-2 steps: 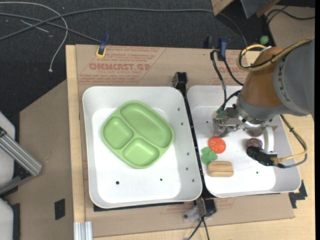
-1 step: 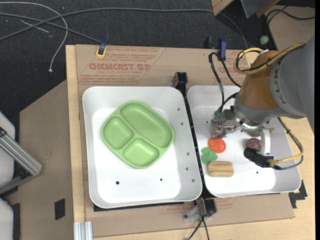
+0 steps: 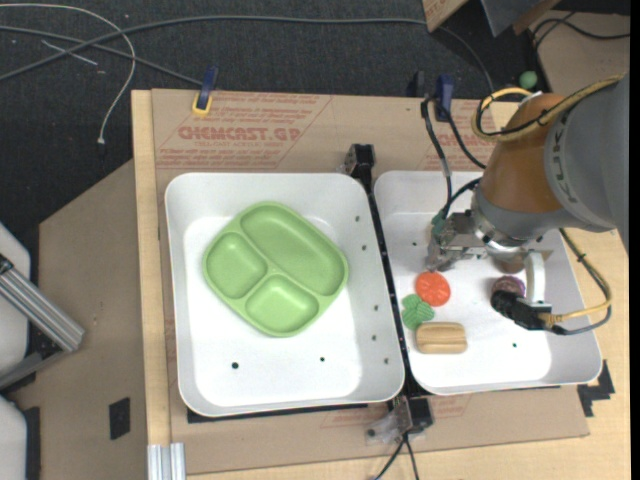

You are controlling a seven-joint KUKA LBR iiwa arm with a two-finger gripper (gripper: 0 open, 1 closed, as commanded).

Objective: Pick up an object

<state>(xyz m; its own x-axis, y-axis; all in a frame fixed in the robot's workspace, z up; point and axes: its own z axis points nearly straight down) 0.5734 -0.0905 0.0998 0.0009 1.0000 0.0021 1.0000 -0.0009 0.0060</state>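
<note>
Claw (image 3: 441, 258) just above orange piece (image 3: 433, 287)

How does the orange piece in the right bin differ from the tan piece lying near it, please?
The orange piece is round and bright orange-red; the tan piece is oblong and pale brown, like a bread roll. The orange piece lies closer to the pincer, which hangs just above it in the view; the tan piece lies nearer the bin's front edge. Both rest in the right bin, beside a small green piece.
</note>
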